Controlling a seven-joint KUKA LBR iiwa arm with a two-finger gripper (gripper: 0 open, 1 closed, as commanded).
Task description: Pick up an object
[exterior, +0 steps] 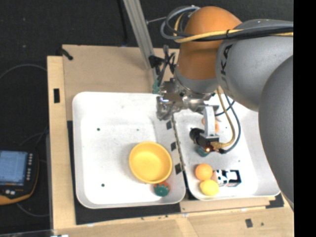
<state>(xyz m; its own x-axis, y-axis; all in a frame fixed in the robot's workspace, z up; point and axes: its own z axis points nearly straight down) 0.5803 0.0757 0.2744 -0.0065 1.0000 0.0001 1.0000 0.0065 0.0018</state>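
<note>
Arm overhead; fingers above bin rim, spread or pressed: can't tell. Risk: striking rim on descent, closing on nothing.

left bin: yellow bowl | right bin: orange ball, yellow ball | pincer: near bins' shared edge

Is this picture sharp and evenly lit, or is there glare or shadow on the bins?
In the camera view, the left bin is bright but not washed out; the yellow bowl is sharp, darker along its lower right rim; the orange band shows a pale highlight on top; the claw is dim, its details hard to read.
</note>
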